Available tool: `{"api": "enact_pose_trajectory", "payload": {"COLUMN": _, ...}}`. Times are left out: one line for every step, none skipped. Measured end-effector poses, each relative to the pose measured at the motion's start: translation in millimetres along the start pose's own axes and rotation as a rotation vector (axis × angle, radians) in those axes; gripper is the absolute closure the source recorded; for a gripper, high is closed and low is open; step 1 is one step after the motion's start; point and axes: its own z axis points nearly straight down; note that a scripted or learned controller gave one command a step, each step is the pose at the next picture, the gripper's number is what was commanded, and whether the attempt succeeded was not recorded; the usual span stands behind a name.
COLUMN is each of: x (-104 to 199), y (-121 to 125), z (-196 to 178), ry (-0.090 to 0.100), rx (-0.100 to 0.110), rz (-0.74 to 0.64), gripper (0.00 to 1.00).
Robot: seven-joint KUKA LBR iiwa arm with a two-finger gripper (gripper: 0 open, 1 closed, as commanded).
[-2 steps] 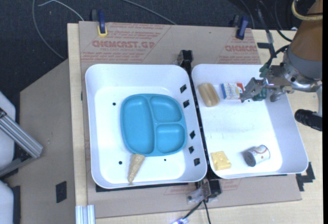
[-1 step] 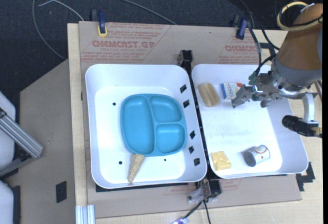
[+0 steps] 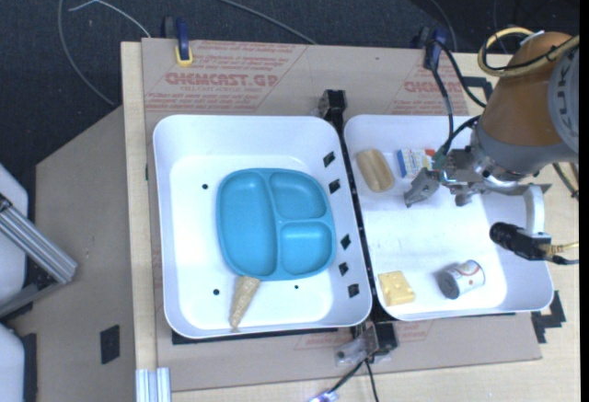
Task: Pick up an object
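The pincer hangs low over the upper part of the right bin, one finger splayed left and the other near the middle, so they stand apart with nothing between them. Just left of it lies a tan bread roll, and a small white, blue and red packet sits close beside the left finger, partly tucked under the wrist. Further down the same bin, a yellow cheese wedge rests near the lower left corner, with a grey-and-white can on its side to its right (well apart from the pincer). The grey arm with its orange band covers the bin's upper right. Across the divider, the left bin carries a blue divided plate and a waffle cone just below it. Both bins sit on the bench.
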Motion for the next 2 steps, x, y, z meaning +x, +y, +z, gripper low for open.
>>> {"api": "enact_pose_trajectory", "payload": {"x": 5.9, "y": 1.2, "z": 44.0, "ry": 0.0, "rx": 0.0, "rz": 0.0, "gripper": 0.0}}
{"api": "enact_pose_trajectory", "payload": {"x": 5.5, "y": 2.6, "z": 30.2, "ry": 0.0, "rx": -0.006, "rz": 0.0, "gripper": 1.0}}
